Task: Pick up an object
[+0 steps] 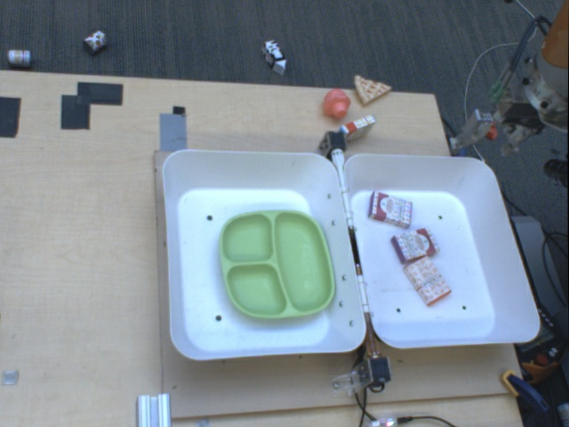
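Even bright overhead light, soft shadows, slightly blurry

A divided plate [276,264] lay in the left bin [178,265]. Three packets [413,245] lay in the right bin [498,265].

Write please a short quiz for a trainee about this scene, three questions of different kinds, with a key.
1. True or false: the green divided plate lies in the left bin.
2. How many small packets lie in the right bin?
3. Where is the pincer? A) over the plate B) beyond the right bin's far right corner, outside it C) inside the right bin

Key: 1 true; 2 three; 3 B.
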